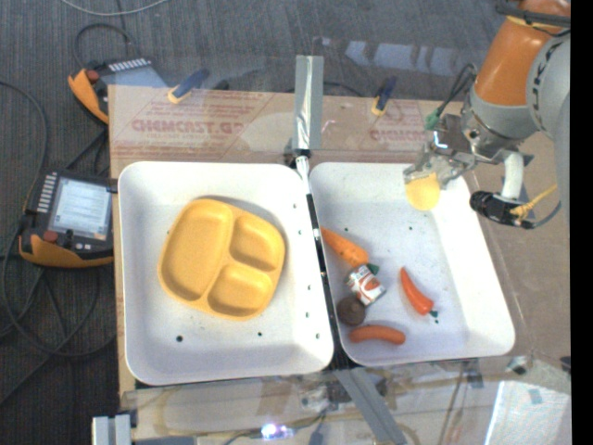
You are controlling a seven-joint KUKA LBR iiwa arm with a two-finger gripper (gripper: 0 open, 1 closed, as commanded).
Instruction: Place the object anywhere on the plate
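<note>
A yellow divided plate (223,257) lies in the left bin (139,248). A small round yellow object (423,192), like a lemon, hangs at the tips of my gripper (432,172) over the far right part of the right bin (463,276). The fingers are closed around its top. The arm with its orange band (514,58) comes in from the upper right. The plate lies well to the left of the gripper, across the divider between the bins.
In the right bin lie a carrot (343,246), a small red and white item (368,286), a dark round thing (350,311), a red sausage (377,335) and a red chili (417,291). A handheld pendant (69,216) sits left of the bench.
</note>
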